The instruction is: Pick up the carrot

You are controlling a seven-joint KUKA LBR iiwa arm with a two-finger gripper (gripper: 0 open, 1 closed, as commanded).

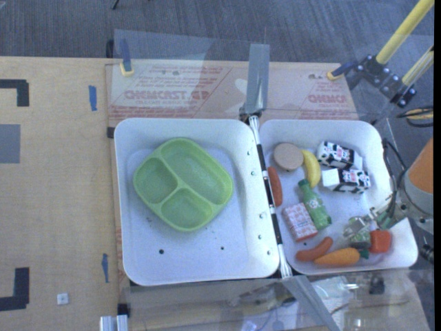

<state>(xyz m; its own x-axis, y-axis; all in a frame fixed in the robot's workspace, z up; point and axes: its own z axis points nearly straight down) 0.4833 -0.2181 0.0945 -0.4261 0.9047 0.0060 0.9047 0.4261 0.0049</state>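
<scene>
The tapered orange toy carrot lies along the front wall of the right-hand shallow white bin, between a curved red-orange sausage-shaped piece and a stubby red vegetable-like piece; it looks light, stiff and smooth, so a hold across its thicker middle seems safest. The metal two-finger gripper hangs just above it, and whether it is apart or together cannot be told. The clear sheet behind the bins carries red lettering reading roughly "CHEMCAST".

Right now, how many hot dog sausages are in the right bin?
2: one sausage along the bin's left wall, another sausage near the front, beside the carrot. More may hide under the gripper.
</scene>
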